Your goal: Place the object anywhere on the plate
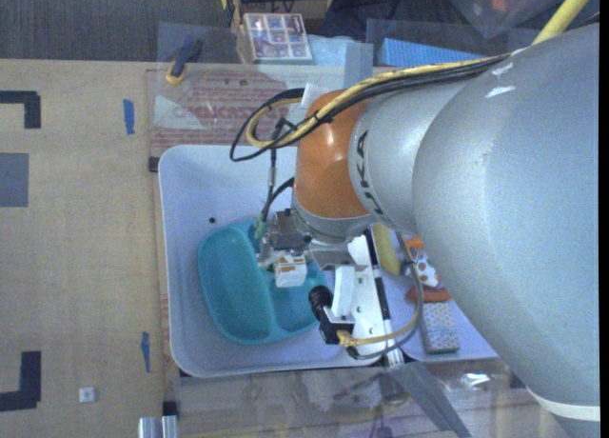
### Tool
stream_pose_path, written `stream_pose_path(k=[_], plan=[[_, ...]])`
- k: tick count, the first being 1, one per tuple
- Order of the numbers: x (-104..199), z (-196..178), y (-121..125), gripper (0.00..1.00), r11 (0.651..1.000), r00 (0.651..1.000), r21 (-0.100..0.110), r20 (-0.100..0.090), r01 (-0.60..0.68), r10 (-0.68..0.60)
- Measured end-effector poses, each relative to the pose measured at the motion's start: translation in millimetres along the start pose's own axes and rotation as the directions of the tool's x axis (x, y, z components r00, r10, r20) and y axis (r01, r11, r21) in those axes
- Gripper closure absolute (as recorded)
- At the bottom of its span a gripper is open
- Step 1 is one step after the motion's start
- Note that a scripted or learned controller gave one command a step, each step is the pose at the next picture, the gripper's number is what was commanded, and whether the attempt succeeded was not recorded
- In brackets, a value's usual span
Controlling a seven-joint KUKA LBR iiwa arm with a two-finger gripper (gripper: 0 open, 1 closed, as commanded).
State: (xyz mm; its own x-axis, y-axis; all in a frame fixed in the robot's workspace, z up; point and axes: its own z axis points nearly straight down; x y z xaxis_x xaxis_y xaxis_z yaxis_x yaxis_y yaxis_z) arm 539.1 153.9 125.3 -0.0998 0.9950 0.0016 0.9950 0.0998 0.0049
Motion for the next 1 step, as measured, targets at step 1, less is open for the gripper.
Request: stream_pose_path(k=[1], plan=[[-1.6, 2.0, -1.2, 0.00, 1.000, 1.000, 0.005, 0.002, -0.002, 0.002]])
